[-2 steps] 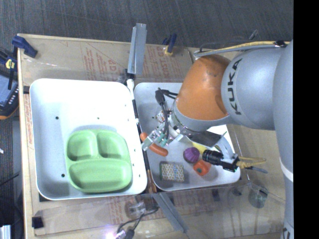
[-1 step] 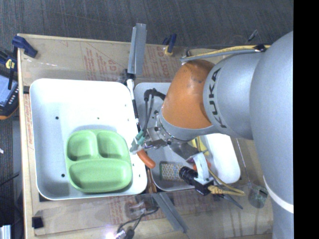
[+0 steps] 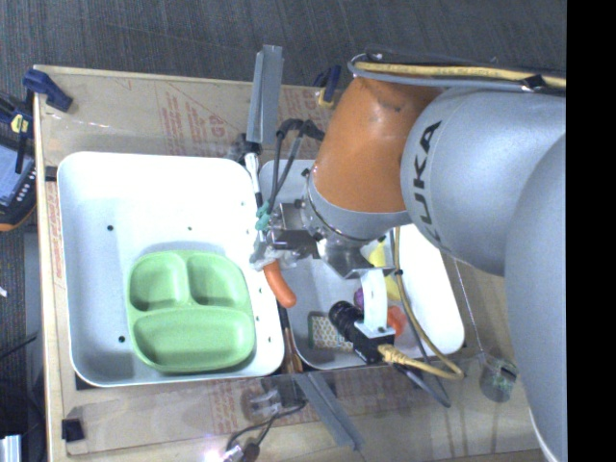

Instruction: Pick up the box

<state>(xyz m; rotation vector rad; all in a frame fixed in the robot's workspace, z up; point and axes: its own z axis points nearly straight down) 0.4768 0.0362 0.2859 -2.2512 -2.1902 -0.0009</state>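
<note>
We are reaching into the right bin (image 3: 438, 306); our gripper (image 3: 279, 248) is hard to read, and the box is yet to be found.

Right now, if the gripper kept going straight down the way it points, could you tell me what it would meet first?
Likely the orange carrot-like item lying just beneath the gripper in the right bin, though depth is hard to judge from above.

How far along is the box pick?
Done: the arm has reached over the right bin. In hand: nothing visibly held; the tool is hidden under the wrist. Left: I can't identify the box; an orange object lies there. Grasp and lift remain.
</note>
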